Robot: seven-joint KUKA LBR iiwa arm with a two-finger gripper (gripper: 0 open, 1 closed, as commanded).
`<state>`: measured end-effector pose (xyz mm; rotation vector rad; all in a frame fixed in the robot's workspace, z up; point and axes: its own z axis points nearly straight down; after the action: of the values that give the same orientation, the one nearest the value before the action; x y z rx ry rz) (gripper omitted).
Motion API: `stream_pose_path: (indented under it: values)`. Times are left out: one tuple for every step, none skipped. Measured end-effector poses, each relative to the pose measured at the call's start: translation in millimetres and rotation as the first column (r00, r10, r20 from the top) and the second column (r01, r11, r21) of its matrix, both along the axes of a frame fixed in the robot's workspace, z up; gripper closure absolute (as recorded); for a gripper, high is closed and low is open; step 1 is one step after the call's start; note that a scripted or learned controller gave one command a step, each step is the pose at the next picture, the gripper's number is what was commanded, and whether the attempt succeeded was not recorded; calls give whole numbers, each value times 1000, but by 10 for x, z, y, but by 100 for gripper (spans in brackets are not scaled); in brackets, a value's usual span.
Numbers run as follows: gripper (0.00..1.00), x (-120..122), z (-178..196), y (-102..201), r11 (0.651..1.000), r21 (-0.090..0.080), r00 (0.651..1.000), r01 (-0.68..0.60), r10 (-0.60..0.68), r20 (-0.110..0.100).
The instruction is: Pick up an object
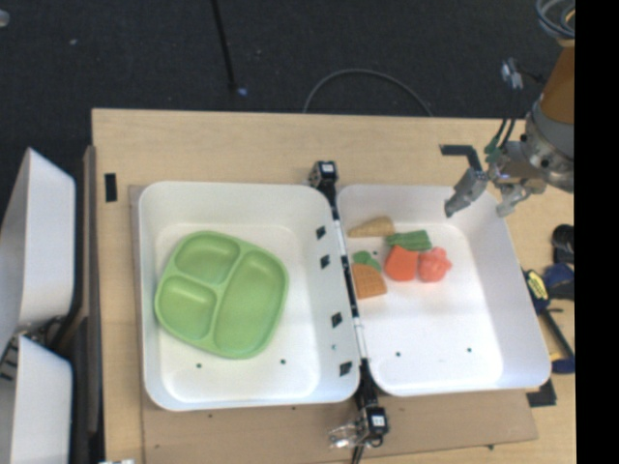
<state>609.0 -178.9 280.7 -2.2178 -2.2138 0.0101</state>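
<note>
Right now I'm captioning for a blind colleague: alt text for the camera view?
The gripper, open, hovers over the right bin, near small toy foods by the divider. A green sectioned plate lies in the left bin.

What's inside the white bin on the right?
The right bin holds a little heap of toy food: a tan piece, a green piece, two red-orange pieces and an orange carrot-like piece. Anything beneath the heap is covered.
</note>
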Motion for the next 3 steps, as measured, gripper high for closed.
stream_pose_path:
  values:
    - [0, 17, 66, 6, 1000, -1, 1000, -3, 3, 11]
    - [0, 18, -359, 3, 1000, -3, 1000, -2, 2, 7]
    - [0, 105, -920, 45, 1000, -2, 1000, -5, 5, 7]
